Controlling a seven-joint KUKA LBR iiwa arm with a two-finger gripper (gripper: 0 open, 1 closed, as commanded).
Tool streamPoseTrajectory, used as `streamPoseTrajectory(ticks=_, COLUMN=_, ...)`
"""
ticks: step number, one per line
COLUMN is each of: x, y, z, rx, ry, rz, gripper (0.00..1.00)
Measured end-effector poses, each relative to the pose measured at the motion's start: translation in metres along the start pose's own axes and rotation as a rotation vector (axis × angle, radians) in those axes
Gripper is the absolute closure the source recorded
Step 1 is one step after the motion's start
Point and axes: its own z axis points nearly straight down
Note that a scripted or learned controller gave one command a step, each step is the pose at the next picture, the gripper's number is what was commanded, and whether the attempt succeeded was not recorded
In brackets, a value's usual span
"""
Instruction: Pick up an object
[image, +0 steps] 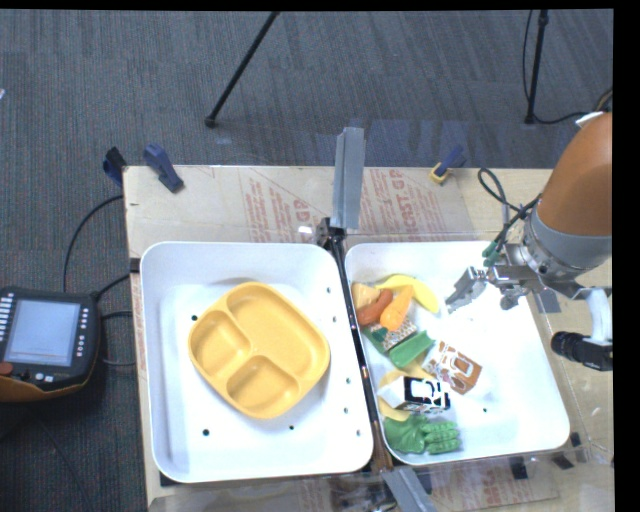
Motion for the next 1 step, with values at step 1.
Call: streamPoseTrajectory(ticks=1, x=0.0258, y=0.0479, z=0.1180, rx=-0.009, ry=-0.003, rz=-0.005, gripper=0.00)
